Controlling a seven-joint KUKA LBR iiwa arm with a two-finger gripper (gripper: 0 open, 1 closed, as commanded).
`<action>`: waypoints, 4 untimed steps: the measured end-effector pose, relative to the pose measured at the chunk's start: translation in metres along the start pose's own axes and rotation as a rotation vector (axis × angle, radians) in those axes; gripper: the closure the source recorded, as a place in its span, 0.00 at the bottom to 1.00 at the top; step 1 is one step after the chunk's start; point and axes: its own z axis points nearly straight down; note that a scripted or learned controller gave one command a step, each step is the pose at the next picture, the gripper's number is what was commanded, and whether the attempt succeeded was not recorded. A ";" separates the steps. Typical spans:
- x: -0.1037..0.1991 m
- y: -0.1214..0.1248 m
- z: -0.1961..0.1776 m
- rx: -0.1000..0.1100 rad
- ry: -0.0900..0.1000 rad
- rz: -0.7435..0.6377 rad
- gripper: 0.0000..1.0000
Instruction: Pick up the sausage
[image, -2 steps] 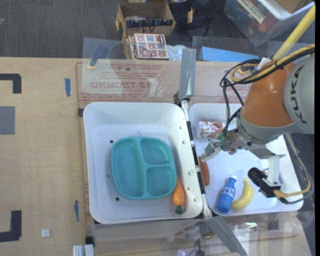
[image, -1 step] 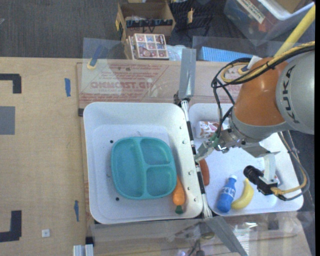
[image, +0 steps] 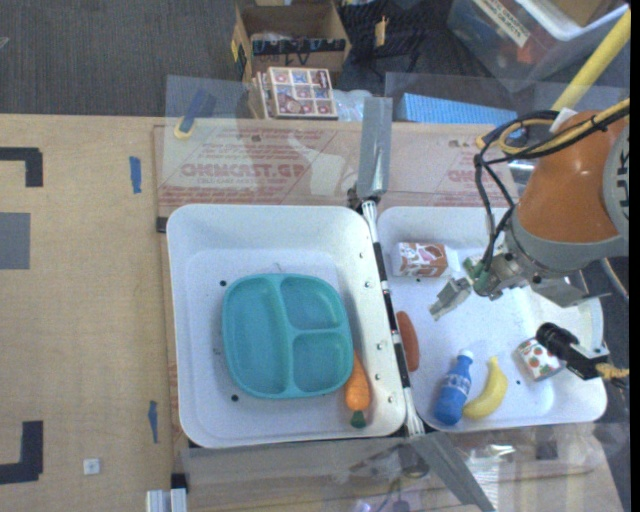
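Observation:
The sausage (image: 407, 340), a slim reddish-brown link, lies along the left wall of the right bin (image: 575, 405). My gripper (image: 449, 296) hangs over the middle of that bin, up and to the right of the sausage and apart from it. Nothing shows in its grasp.
In the right bin, a small brown and white carton (image: 420, 258) sits at the back left, with a blue bottle (image: 453, 385), a banana (image: 487, 390) and a white spotted cube (image: 533, 358) near the front. The left bin (image: 200, 250) holds a teal divided plate (image: 288, 335) and a carrot (image: 358, 388).

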 end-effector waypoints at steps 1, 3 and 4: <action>0.050 -0.009 0.000 0.004 0.004 0.003 0.00; 0.023 -0.030 0.000 0.005 0.004 0.090 0.00; -0.022 -0.002 0.096 -0.004 0.002 0.302 0.00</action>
